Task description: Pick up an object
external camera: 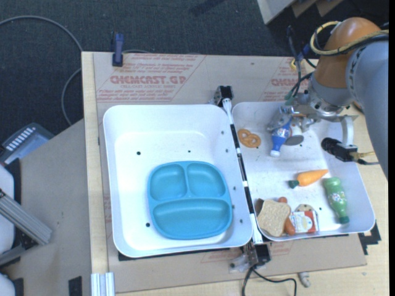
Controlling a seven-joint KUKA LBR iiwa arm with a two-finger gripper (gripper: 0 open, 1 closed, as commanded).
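Dark carpet floor (154, 17) around cardboard-topped bench (185, 79)

Gripper (285, 123) over small bottle (279, 142)

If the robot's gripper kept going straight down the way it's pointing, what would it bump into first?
Probably the small blue and white bottle. The gripper points down into the right bin and sits right over that bottle. How high it hangs above it is hard to judge from this slanted view.
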